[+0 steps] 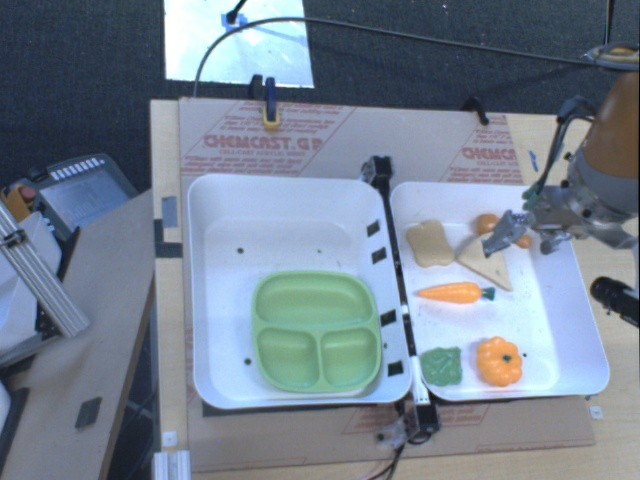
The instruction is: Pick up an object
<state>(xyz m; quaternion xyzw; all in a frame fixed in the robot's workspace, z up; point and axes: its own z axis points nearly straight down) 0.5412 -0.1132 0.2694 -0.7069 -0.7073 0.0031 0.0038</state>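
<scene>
Gripper (508, 234) low over right bin (560, 368), finger state unclear, above cheese wedge (487, 264), carrot (450, 292) and pumpkin (499, 361) nearby

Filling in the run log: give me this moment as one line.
pincer over right bin, above wedge | no object seen held | carrot, pumpkin lying loose | green tray in left bin

Dark carpet floor (80, 58), wooden bench (90, 298)
</scene>
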